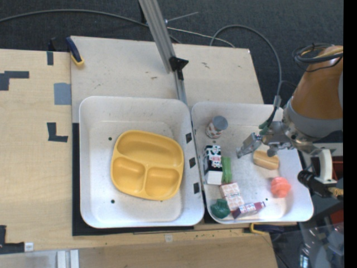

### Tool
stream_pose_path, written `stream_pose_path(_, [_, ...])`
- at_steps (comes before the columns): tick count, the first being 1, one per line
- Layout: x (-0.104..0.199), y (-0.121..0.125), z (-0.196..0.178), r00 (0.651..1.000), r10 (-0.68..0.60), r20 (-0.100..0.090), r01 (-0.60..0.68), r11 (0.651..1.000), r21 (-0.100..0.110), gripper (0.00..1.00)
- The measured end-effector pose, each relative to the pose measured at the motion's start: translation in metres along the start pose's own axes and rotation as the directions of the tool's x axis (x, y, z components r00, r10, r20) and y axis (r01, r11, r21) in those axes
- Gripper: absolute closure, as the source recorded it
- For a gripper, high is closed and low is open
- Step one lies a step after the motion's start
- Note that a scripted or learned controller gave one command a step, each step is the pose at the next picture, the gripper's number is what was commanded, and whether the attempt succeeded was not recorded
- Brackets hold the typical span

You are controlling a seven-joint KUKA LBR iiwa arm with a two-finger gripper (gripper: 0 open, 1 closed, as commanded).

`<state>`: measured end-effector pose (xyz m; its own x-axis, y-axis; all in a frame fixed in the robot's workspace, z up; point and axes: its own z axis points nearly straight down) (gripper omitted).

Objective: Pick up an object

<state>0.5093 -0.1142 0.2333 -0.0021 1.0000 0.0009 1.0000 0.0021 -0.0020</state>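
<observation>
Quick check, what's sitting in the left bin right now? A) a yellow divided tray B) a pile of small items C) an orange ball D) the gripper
A: the yellow divided tray lies alone in the left bin, while the small items, such as the orange ball, and the gripper are over in the right bin.

The pale wooden counter (33,149) carries two shallow white bins side by side, their inner rims touching. The left bin (95,108) sits near the middle, the right bin (304,205) toward the right edge. Grey tape patches (62,94) and dark marks (54,132) lie on the counter's left part.
</observation>
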Motion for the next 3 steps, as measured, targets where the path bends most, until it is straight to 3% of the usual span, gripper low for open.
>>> stream_pose_path(1, [0.0,0.0,0.0,1.0,0.0,0.0,0.0,1.0,0.0,0.0])
stream_pose_path(3, [0.0,-0.008,0.107,1.0,0.001,0.0,-0.001,1.0,0.006,0.0])
